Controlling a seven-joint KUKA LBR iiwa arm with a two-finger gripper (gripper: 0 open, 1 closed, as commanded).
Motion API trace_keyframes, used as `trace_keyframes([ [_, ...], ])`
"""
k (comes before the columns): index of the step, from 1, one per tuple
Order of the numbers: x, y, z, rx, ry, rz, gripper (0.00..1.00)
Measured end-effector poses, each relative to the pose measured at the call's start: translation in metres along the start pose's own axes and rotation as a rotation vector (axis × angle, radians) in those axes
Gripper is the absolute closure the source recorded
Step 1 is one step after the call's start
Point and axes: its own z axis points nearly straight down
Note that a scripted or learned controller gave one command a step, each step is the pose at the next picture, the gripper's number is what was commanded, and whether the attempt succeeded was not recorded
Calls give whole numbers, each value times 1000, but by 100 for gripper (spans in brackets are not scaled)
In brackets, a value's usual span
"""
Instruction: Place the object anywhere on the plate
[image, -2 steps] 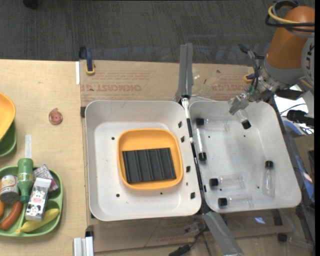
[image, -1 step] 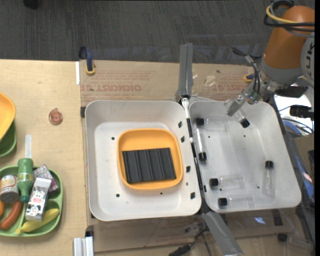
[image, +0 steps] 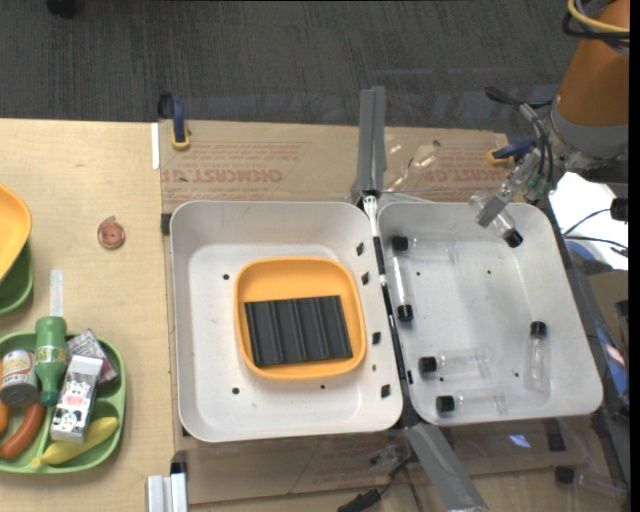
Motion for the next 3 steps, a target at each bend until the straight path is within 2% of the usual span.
trace_keyframes([
  [1,-37,-36,-2,-1,-1,-173,100],
  [2,-43,-47,-30,-1,-1,-244,100],
  [3,-52,-56,-79,-1,0,-416,100],
])
